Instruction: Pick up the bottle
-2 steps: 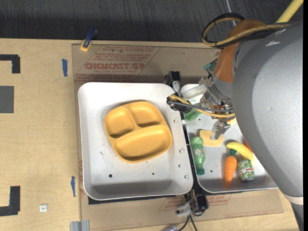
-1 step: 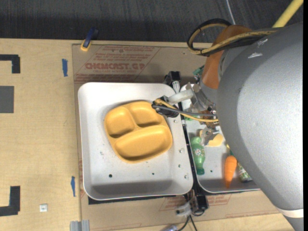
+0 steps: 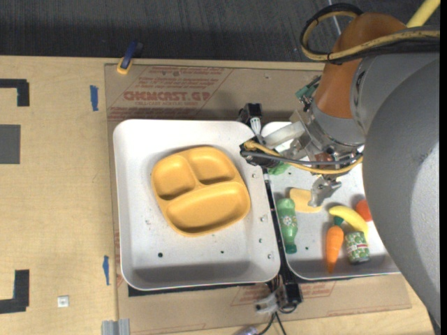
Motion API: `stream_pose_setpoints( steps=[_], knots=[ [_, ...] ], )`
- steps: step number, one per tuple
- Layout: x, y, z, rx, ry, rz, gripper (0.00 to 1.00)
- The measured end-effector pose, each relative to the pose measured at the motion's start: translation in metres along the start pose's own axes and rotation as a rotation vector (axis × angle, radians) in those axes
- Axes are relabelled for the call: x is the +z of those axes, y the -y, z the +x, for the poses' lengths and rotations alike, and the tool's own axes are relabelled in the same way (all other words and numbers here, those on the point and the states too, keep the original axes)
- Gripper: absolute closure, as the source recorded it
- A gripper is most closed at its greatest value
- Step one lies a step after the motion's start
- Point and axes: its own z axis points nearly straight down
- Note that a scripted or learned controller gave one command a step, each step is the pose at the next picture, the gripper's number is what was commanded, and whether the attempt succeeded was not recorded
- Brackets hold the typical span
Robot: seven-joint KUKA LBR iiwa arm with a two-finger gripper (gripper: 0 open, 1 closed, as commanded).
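Hanging over the right bin (image 3: 307,269), the gripper (image 3: 323,189) is seen with fingers apart, nothing pinched — the pale yellow piece (image 3: 299,199) lies just left. The green bottle (image 3: 286,223) is laid along the bin's left wall, near the carrot (image 3: 333,246) — the yellow tray (image 3: 200,189) is held in the left bin (image 3: 133,187).

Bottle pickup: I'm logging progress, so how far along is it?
Nothing looks done: the green bottle lies flat in the right bin, along its left wall, beside the carrot. In hand: the gripper hangs over that bin, above a yellow piece, up and right of the bottle, holding nothing visible. Left: reaching the bottle, gripping and lifting it.
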Motion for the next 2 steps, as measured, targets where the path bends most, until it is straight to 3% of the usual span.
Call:
stream_pose_setpoints(
  steps=[1,2],
  knots=[
    [0.081,-0.025,0.014,0.030,0.004,0.002,0.00],
    [0.082,-0.003,-0.023,0.076,0.004,0.003,0.00]
  ],
)
